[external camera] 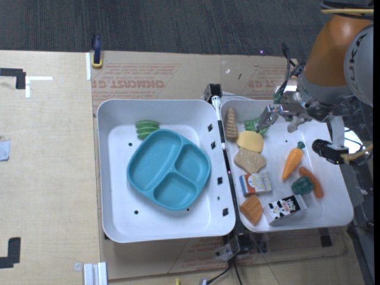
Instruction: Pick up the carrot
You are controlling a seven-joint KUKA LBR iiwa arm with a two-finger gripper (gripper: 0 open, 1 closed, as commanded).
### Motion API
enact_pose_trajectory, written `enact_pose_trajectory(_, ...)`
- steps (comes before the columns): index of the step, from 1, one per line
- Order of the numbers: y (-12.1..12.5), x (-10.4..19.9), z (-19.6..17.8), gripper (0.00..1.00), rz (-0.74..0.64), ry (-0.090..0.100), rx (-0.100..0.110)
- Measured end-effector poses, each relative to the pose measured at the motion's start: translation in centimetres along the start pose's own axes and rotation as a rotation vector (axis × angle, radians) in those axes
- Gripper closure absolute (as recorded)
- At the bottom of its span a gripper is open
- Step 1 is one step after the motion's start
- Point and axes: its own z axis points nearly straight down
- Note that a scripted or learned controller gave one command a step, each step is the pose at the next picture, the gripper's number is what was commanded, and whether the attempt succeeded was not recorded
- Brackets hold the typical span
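Clearly, the toy foods are gathered in the right bin (pixel 341 215) so that the arm can reach them from its side, while the left bin (pixel 113 218) keeps a blue divided plate (pixel 169 169) and a small green pod (pixel 146 127) lying just beside the plate's upper edge. The carrot (pixel 292 162) lies flat on the floor of the right bin, toward the right side, its green end pointing up and its tip down-left; a shorter orange piece with a dark teal object (pixel 302 186) lies just beside it below, so a grasp there has little free room on that side (my judgement only). To the carrot's left are a yellow piece (pixel 250 141), a bread slice (pixel 249 160) and a small carton (pixel 256 183), a little apart from it. The arm enters from the right, its orange band (pixel 332 43) high over the bin's upper right corner and the wrist bent down toward the bin. The tool (pixel 270 116) hangs above the bin's upper part, near a green leafy item, up-left of the carrot and not touching it. Whether its fingers stand apart or together, I cannot tell.
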Motion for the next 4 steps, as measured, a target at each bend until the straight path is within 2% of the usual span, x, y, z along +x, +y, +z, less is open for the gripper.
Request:
enact_pose_trajectory(1, -3.0, -5.9, 9.7, 0.00, -0.278, -0.001, -0.003)
enact_pose_trajectory(2, -6.9, -9.1, 9.6, 0.00, -0.135, 0.024, -0.011)
enact_pose_trajectory(3, -8.3, -9.6, 9.4, 0.00, 0.024, 0.043, -0.018)
enact_pose_trajectory(4, -11.9, -9.3, 9.5, 0.00, -0.075, 0.025, -0.025)
